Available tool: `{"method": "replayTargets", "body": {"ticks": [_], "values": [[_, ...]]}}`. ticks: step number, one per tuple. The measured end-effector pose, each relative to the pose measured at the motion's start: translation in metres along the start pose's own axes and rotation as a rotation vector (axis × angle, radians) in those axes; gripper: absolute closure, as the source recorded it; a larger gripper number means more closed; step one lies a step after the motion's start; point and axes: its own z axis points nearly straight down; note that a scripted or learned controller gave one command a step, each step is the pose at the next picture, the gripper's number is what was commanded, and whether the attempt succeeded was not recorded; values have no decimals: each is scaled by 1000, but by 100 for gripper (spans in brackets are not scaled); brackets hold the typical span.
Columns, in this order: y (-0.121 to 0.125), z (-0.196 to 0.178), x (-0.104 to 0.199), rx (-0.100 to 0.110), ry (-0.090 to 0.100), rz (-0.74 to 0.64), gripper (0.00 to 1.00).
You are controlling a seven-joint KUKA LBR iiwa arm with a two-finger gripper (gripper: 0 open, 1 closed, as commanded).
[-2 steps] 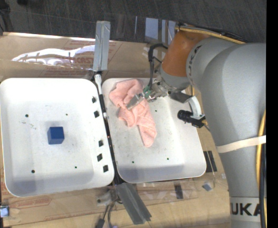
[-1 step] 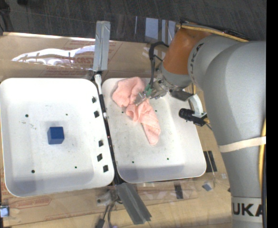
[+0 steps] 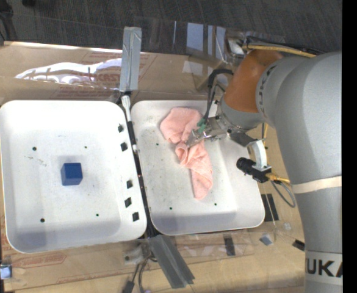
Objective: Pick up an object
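The end effector (image 3: 198,133) sat on the pink cloth (image 3: 190,151); its grip state could not be told. You needed a firm pinch on the fold at 12 o'clock.

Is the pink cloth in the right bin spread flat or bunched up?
Bunched up. The pink cloth lies crumpled in folds in the right bin, one end trailing toward the front, not spread flat.

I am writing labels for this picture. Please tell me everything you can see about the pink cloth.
The pink cloth is soft, crumpled fabric lying in the right bin. A bunched part sits toward the far side, and a narrower tail runs toward the near side. The gripper is right at its upper part, apparently touching the folds.
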Motion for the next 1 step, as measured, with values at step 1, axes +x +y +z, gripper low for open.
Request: {"method": "replayTargets", "body": {"ticks": [1], "values": [[1, -131, -24, 1, 0, -41, 100]]}}
